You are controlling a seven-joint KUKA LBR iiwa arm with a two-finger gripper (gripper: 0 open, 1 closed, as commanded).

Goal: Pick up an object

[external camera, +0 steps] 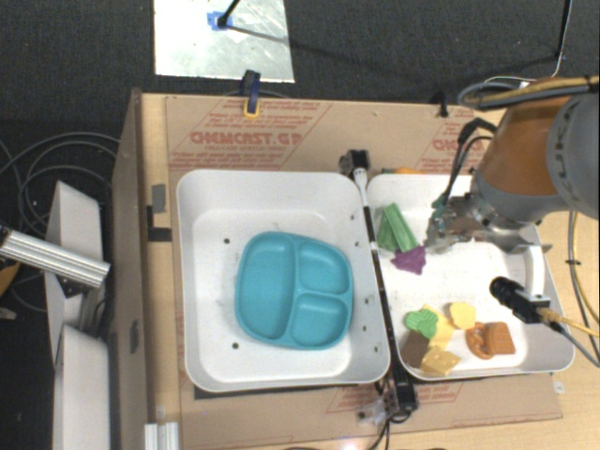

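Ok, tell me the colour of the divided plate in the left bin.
The divided three-compartment plastic plate is light blue, almost turquoise; the camera view shows it clearly.

Red print "CHEMCAST GP" ran across the brown protective sheet (281, 134) behind the left bin (202, 195); a partial repeat showed further right.

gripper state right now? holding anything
gripper: cannot be told; it sits low in the right bin, next to the purple piece and green piece.
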